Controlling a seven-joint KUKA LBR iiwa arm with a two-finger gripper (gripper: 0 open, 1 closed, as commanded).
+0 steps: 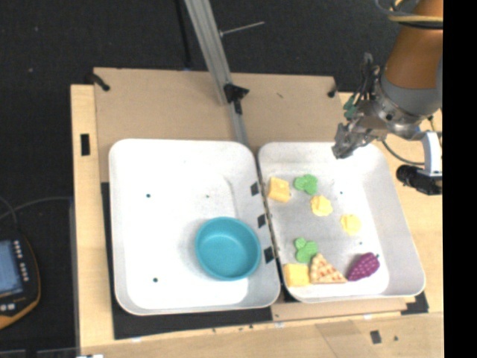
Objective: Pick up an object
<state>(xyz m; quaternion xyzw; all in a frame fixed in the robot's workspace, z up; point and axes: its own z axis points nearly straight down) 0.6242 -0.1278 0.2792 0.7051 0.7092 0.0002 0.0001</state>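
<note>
I can read no text, label, brand, number or sign anywhere here. The small device with a screen point(13, 274) at the left edge is too blurred for me to make out any characters, and my bins and the pieces in them carry no legible markings.

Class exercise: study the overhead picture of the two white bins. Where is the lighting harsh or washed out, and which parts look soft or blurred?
Camera view: the left bin is so bright its white floor loses detail; the teal bowl casts barely any shadow, so light looks diffuse; the small toy foods such as the purple grapes look soft-edged; the gripper is dark and blurry against the right bin.
</note>
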